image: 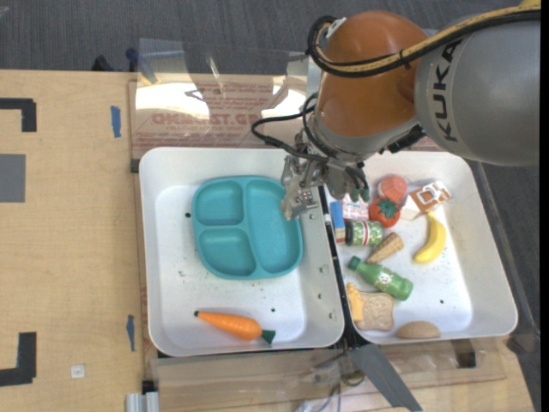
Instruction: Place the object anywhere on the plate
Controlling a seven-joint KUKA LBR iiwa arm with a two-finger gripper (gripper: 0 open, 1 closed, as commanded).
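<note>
We see the gripper (300,197) at the plate's (246,227) three-o'clock rim; whether it pinches anything, we cannot tell; the plate lies toward nine o'clock.

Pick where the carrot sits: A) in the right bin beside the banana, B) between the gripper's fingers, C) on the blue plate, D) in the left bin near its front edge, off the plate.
D: the carrot lies on the left bin floor near its front edge, apart from the blue plate.
</note>
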